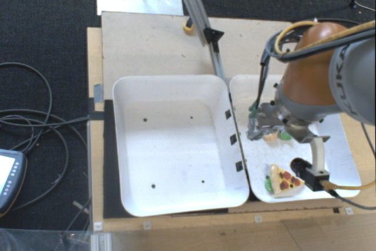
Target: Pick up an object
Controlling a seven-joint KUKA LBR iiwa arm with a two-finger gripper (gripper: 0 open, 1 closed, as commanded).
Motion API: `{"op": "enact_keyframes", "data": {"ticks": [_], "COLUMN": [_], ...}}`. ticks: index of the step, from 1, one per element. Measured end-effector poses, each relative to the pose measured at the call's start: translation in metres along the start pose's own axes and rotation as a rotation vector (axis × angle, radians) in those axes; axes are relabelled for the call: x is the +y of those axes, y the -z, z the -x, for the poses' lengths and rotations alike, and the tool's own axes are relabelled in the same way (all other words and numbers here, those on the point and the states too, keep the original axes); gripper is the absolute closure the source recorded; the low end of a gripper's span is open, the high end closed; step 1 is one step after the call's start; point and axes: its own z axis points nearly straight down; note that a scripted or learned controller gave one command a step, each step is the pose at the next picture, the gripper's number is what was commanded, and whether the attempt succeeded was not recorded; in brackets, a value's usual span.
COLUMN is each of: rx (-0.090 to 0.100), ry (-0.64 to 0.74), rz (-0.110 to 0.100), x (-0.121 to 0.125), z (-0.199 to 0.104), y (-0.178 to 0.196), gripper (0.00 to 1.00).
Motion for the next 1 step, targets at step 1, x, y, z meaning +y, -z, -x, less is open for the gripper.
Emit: {"op": "enact_keyframes", "data": {"ticks": [1], "rx": [0.000], "ry": [0.000], "rz": [-0.002], "x": [0.0104], "z": [-0.0576], "y": [-0.0108], "gripper": [1.00]}}
